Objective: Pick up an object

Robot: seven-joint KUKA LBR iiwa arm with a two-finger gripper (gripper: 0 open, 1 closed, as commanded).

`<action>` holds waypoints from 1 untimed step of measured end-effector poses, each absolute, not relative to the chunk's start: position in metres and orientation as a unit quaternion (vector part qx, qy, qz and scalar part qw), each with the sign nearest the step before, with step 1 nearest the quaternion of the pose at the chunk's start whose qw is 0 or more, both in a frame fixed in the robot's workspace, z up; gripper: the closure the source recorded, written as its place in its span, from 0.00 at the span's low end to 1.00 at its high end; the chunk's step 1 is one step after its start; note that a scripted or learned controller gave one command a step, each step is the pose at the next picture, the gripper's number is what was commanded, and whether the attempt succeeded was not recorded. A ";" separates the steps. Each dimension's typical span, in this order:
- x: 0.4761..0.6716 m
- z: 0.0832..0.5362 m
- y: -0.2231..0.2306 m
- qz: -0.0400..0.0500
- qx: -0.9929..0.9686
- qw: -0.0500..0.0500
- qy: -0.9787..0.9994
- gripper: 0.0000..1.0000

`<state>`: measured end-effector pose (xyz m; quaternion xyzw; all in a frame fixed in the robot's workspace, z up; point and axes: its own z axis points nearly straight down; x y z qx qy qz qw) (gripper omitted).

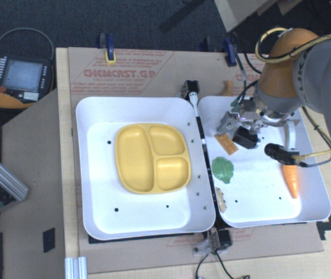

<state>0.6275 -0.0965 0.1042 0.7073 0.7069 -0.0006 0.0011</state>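
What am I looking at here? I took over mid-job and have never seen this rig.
One camera looks down at a slant on a bench with two white bins. The grey arm with the orange band reaches in from the right; its gripper hangs over the far part of the right bin. That bin holds a green lump, an orange carrot and a small tan piece beside the gripper. The left bin holds a yellow divided plate. Whether anything is gripped cannot be told from here.

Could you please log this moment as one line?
gripper: over right bin | hold: none seen | carrot, green piece: lying loose | task: not done
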 end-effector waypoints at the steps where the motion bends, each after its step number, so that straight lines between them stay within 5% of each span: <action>1: 0.634 0.096 -0.101 0.003 0.707 0.011 0.707 0.00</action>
